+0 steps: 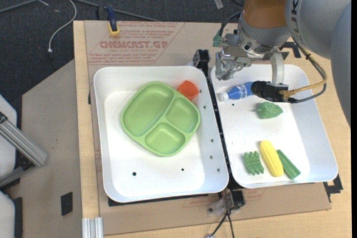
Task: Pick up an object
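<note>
Two white bins (111,120) on a tan cardboard worktop (83,136) printed in red. Light green divided plate (160,118), an orange piece (188,88) beside it. Right bin: blue-and-white bottle (237,92), green lump (269,110), yellow corn (271,158), two green toys (254,163). Grey arm (318,3), orange band.

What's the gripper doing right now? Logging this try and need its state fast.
Gripper: over the right bin's far left corner, beside the blue bottle; open or shut cannot be told; nothing visibly held.
</note>
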Controlling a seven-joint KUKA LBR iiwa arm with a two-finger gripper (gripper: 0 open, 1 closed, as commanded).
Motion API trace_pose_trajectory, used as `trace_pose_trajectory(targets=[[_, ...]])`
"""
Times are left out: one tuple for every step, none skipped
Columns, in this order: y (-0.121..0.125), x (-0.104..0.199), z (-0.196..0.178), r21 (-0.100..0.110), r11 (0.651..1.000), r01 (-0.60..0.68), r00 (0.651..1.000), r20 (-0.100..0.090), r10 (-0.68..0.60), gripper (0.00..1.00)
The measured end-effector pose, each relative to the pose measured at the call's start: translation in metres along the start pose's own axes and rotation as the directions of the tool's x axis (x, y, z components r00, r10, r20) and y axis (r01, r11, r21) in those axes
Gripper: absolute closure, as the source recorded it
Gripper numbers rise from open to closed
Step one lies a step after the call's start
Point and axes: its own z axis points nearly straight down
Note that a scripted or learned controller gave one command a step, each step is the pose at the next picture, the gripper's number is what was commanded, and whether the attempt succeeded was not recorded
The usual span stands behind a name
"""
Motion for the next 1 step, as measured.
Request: trace_pose_trajectory(targets=[[-0.0123, 0.0423, 0.0096, 0.000, 1.000, -0.001, 1.000, 0.001, 0.001, 1.00]])
